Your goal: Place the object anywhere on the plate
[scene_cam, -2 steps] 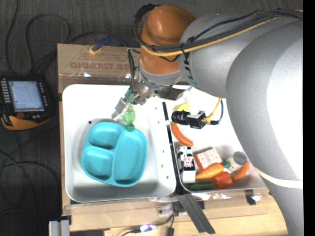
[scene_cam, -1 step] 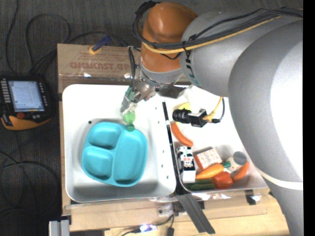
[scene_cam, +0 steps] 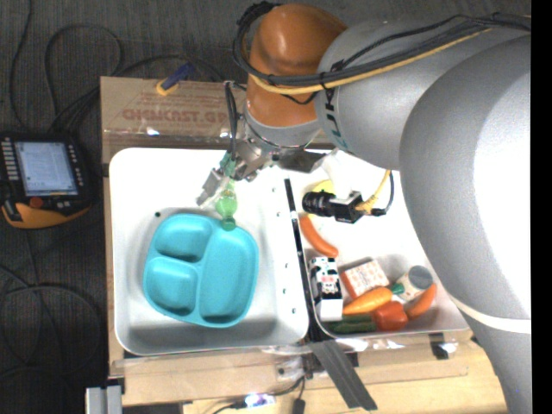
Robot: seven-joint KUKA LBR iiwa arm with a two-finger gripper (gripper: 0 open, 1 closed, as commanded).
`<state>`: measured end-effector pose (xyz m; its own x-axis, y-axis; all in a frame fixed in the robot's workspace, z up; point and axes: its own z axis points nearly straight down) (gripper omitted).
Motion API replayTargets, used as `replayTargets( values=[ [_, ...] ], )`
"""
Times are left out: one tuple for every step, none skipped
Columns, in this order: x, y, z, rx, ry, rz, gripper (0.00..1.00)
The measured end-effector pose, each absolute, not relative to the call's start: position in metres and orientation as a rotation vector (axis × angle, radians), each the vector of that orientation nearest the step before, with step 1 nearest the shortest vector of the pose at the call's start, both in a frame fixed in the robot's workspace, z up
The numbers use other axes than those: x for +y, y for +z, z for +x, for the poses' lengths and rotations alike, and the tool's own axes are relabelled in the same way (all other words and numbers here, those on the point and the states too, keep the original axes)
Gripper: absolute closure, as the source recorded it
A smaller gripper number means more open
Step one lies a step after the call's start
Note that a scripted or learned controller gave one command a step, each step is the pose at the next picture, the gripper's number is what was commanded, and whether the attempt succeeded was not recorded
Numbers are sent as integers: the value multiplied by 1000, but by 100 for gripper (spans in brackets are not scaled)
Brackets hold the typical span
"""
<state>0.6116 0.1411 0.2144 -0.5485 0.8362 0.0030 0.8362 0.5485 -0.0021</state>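
Big chunky grey arm [scene_cam: 448, 128]
Orange band [scene_cam: 289, 46] near the wrist, black and yellow cables [scene_cam: 405, 46] strung along its shell.

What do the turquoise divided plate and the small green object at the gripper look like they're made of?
The turquoise divided plate looks like moulded plastic: one even colour, rounded compartment walls, a soft satin sheen. The small green object at the gripper seems translucent, glossy plastic, probably a toy; it is too small to be sure.
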Motion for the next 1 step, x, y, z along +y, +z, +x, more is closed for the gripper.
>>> replayTargets(
  values=[
    [222,229,523,-2833,2,-1351,0]
  ],
)
